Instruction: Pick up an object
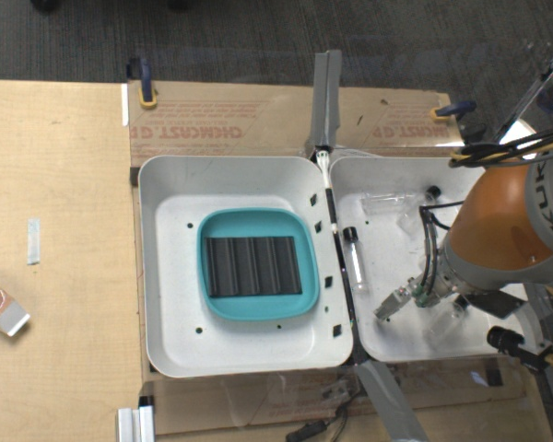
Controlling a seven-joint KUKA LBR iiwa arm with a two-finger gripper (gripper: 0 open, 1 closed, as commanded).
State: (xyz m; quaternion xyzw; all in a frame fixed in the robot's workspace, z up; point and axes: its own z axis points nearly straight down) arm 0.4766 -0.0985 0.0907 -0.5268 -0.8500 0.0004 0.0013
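Observation:
In the left bin (166,274) lies a teal rectangular tray (255,264) with a dark ribbed insert. Along the left wall of the right bin (387,343) rests a clear tube with a black cap (353,256). A crumpled clear plastic piece (388,203) and a small black object (433,192) lie near that bin's far edge. My gripper (422,295) hangs low over the middle of the right bin, under the orange band (498,224), which hides much of it. A small silver piece (390,306) shows just to its left, close to the bin floor.
Cardboard (221,122) lies behind the bins with clamps at its corners. On the wooden bench to the left sit a small grey strip (33,241) and a red-and-white packet (0,307). Cables (498,150) run in at the right.

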